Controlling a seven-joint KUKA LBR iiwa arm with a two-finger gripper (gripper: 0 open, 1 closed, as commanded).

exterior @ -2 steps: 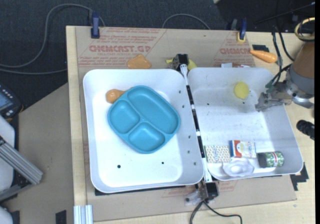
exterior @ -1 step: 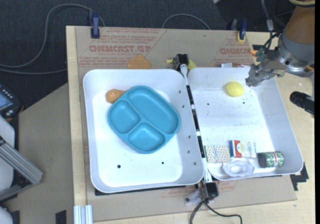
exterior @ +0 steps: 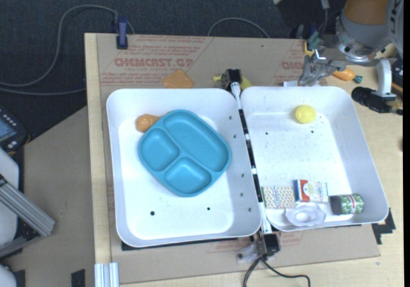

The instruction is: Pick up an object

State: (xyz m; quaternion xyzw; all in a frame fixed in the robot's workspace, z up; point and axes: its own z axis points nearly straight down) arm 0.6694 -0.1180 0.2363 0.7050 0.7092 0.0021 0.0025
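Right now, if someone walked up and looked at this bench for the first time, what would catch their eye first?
The bright blue three-compartment plastic plate fills the middle of the left white bin, with a small orange object tucked at its upper-left edge. In the right white bin, a small yellow ball sits alone near the far wall, while small packets and a green can cluster at the near edge.

The bench bears two white bins side by side.
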